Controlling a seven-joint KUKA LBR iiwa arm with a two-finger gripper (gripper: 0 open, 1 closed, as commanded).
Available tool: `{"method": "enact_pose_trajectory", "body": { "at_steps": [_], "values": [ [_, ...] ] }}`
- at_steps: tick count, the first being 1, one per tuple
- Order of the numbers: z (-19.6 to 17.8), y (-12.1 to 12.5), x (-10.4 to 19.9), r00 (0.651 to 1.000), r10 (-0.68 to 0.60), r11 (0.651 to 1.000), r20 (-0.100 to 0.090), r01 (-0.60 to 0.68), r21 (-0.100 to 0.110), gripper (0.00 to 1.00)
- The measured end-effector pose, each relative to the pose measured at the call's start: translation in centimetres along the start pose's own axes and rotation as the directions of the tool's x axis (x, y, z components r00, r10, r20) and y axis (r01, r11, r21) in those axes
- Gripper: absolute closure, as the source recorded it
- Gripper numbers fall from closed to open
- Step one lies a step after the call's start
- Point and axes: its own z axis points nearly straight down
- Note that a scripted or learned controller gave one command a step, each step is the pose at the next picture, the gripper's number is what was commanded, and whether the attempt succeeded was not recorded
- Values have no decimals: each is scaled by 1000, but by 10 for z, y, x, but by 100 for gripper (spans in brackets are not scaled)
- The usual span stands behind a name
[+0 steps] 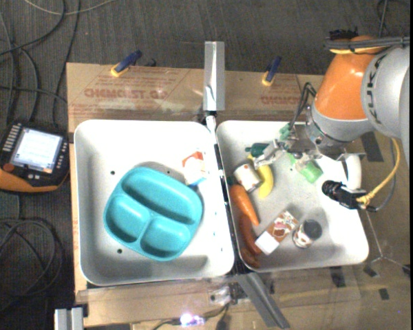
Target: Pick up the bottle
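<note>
Pick not done. Gripper (283, 148) low in right bin (344, 253), near back-left area; can't tell finger state, nothing visibly held. Likely bottle (281, 227): small, white cap, lying at front of bin, well apart from gripper. Still to do: move over, grasp, lift. Clutter: carrot (246, 215) touching cap, banana (265, 179), green block (312, 170), small cup (308, 232) beside bottle. Left bin holds blue tray (153, 212).

Arm (372, 81) enters from upper right of frame, grey link with bulky orange band just above the wrist. Wrist angled down and toward frame left. Gripper (275, 153) sits right of frame centre, low, pointing left; mechanism cluttered, finger state unclear.
</note>
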Motion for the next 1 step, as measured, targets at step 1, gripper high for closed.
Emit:
{"method": "enact_pose_trajectory", "body": {
  "at_steps": [1],
  "values": [
    [3,54,-28,982,-189,982,5,189,-1,0]
  ]
}}
